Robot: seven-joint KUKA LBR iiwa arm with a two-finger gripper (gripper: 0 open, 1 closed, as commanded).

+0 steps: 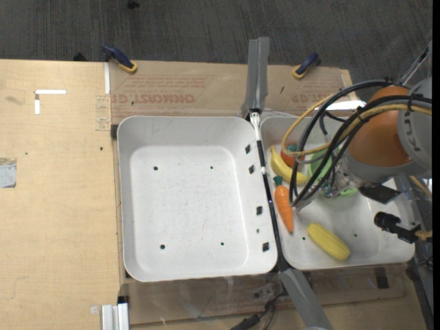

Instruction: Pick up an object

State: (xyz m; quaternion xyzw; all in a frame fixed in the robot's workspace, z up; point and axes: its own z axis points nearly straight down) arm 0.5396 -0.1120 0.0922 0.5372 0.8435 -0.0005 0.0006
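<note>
The right bin (364, 253) holds an orange carrot (284, 207) along its left wall, a yellow corn cob (328, 242) toward the front, a yellow banana (281, 165) further back, and green and red items partly covered by cables. The arm's orange-banded wrist (378, 139) hangs over the bin's back right. The gripper (335, 186) is lowered into the middle of the bin, just right of the carrot and behind the corn, with cables and the wrist hiding its tips.
The left bin (137, 184) sits beside the right one, split from it by a grey divider (258, 81). Looping yellow and black cables (323, 143) drape over the right bin's back. Clamps (120, 58) hold the cardboard sheet at the rear.
</note>
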